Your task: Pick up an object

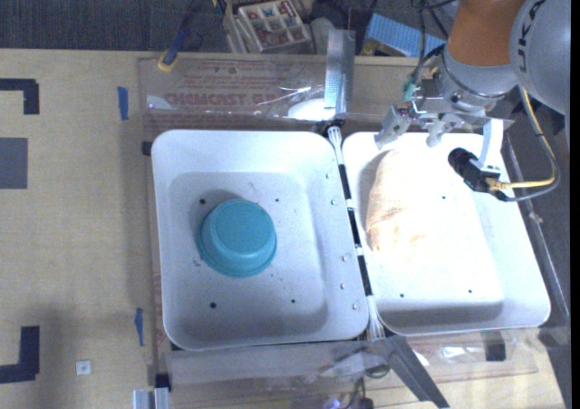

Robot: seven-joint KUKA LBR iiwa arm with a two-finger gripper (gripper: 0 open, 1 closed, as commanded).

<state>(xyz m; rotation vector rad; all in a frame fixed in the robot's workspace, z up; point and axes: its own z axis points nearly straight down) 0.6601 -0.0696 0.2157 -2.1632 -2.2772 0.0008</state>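
Camera view: the gripper (412, 129) is seen poised over the far rim of the right bin (507, 307), its fingers (390, 128) spread apart with nothing held between them. A pale tan object (399, 203) is lying along that bin's left wall, just below. A blue bowl (237, 236) is sitting upside down in the left bin (181, 162). A miss is judged likely: the wall could be struck, or the soft-looking tan shape could be pushed aside.

We list one grey arm (548, 31) with orange band (494, 8), white lettering, yellow and black cables (526, 185).
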